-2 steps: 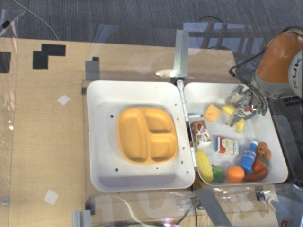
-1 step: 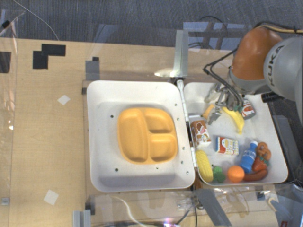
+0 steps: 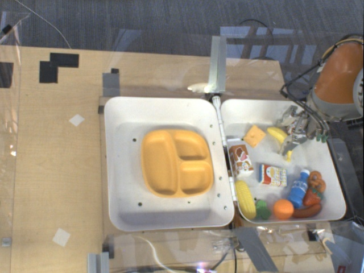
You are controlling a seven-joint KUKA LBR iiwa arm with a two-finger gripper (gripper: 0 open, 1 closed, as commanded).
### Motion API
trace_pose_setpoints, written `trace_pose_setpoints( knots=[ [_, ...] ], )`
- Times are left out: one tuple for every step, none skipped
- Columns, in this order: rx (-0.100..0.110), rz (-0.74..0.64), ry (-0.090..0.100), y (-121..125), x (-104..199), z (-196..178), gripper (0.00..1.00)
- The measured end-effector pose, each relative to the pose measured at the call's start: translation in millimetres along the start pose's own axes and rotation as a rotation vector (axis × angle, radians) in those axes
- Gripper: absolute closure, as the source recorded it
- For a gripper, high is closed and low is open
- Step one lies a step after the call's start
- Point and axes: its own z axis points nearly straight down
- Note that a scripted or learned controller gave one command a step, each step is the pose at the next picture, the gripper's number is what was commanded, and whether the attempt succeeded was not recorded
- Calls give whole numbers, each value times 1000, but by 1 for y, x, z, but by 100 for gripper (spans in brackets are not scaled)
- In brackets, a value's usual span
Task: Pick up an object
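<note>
The right bin [image 3: 335, 175] holds several toy foods. A yellow banana [image 3: 276, 133] lies near its back, beside an orange cheese wedge [image 3: 255, 136]. My gripper [image 3: 290, 144] hangs low over the bin just right of the banana, with a small yellow bit [image 3: 287, 154] showing under its tip. Whether it touches the banana is unclear. Nearer the front lie a brown and red carton [image 3: 241, 159], a white box [image 3: 273, 175], a corn cob [image 3: 245, 198], a green piece [image 3: 262, 209], an orange [image 3: 283, 209], a blue bottle [image 3: 298, 189] and red items [image 3: 314, 191].
The left bin [image 3: 122, 152] holds a yellow divided plate [image 3: 176, 162]. A metal post [image 3: 218, 61] stands behind the divider between the bins. The arm's orange band [image 3: 336, 78] and black cables [image 3: 298, 84] hang over the right bin's back corner.
</note>
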Motion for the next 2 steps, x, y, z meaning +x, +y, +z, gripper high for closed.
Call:
trace_pose_setpoints(
  knots=[
    [-1, -11, -10, -4, 25, -127, 0],
    [0, 208, -18, -14, 69, -27, 0]
  ],
)
